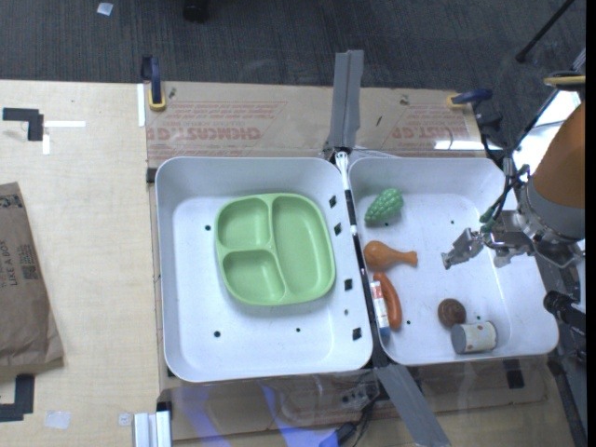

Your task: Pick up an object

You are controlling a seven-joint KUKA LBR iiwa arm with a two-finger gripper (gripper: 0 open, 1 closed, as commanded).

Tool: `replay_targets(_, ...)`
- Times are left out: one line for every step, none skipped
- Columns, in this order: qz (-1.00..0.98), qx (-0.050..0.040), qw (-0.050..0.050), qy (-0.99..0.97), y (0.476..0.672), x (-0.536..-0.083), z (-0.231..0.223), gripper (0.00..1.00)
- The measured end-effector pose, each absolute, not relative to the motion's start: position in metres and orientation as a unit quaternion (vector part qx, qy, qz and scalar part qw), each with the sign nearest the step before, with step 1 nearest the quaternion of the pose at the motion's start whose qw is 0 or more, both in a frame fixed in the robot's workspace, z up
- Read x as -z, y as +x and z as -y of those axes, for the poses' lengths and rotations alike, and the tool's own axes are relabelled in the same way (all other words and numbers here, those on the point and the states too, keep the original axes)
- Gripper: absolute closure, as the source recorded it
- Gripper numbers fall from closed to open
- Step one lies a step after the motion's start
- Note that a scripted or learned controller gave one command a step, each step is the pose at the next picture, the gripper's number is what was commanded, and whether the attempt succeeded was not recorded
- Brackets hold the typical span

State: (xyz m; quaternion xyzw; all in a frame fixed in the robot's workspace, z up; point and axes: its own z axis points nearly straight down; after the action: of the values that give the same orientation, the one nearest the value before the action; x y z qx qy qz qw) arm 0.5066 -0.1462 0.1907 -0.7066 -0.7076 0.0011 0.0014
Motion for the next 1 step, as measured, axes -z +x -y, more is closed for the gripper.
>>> replay_targets(0.687,-0.0013,0.002,-0.726,0.4760,-0.1147,0.1672,0.00)
